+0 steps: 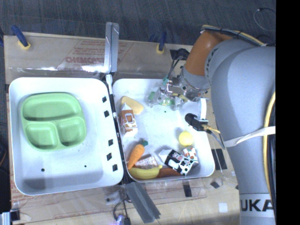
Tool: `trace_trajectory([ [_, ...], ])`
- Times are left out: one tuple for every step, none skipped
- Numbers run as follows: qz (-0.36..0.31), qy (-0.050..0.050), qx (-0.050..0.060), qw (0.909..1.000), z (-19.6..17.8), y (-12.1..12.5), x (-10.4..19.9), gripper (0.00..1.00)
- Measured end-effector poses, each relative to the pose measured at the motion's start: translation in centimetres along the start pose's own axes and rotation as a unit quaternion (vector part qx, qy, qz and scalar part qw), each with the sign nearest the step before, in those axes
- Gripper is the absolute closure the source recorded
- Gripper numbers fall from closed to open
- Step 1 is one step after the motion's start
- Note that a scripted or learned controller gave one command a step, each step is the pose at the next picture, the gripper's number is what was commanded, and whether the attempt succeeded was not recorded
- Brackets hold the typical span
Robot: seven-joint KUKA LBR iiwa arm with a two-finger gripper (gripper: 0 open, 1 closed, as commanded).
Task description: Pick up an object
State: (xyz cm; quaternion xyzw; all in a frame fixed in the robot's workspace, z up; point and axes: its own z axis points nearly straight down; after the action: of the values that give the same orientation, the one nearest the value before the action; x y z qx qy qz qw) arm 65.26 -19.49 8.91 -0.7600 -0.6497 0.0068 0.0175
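Nearest the lens, the bulky grey arm with an orange band [243,107], reaching in from the view's right and ending in the two-finger gripper [172,92], poised over the far part of the right-hand shallow white bin [157,128]. Impossible to tell from here whether that gripper is spread or closed, or whether the small clear greenish bit [154,97] just beside it is a loose item or part of the tool. Nothing plainly held. Closest likely target: a pale yellow wedge [133,105], lying toward the view's left of the gripper and slightly nearer the front edge, near but apart, its long axis slanting across the bin from upper left to lower right. Touching or almost touching its lower side, a small orange-and-white carton [128,122]. Further toward the front edge, well apart from the gripper: a round yellow ball [185,138], an orange toy carrot [136,154], a yellow banana [144,173] and a black-and-white cow-patterned piece [182,161]. Judging by this, a short sideways shift and a descent for the wedge, with a grip across its narrow width. Over in the left-hand white bin [61,170], a green three-compartment plastic tray [53,121], farthest from the gripper.
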Motion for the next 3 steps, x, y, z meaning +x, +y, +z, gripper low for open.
trace_trajectory([
  [-0.005,0.000,0.002,1.0000,-0.7,-0.1,0.3,1.00],
  [-0.006,-0.001,0.003,1.0000,-0.7,-0.1,0.3,0.00],
  [0.050,-0.005,-0.016,0.9986,-0.1,-2.6,3.9,0.00],
])
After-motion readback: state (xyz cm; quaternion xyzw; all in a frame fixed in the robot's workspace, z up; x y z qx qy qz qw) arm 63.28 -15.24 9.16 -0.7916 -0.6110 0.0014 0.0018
